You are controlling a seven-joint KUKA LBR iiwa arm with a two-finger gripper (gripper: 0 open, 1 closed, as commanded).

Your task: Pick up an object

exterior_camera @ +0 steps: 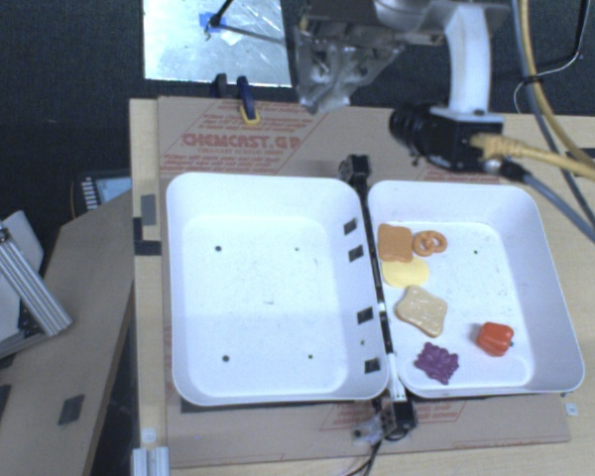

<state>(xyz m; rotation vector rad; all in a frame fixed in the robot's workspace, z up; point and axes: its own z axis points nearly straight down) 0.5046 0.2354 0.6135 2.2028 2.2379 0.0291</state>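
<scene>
Approach step: claw (327,92) high behind the bins, spread impossible to tell; next, down toward the red pepper (494,338) in right bin (550,256).

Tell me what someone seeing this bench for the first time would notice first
The eye lands on the small cluster of toy food in the right bin: an orange slice, a pretzel, a yellow piece, toast, purple grapes and a red pepper. Next comes the arm's pincer, hanging above the bench's far edge, behind the left bin.
</scene>
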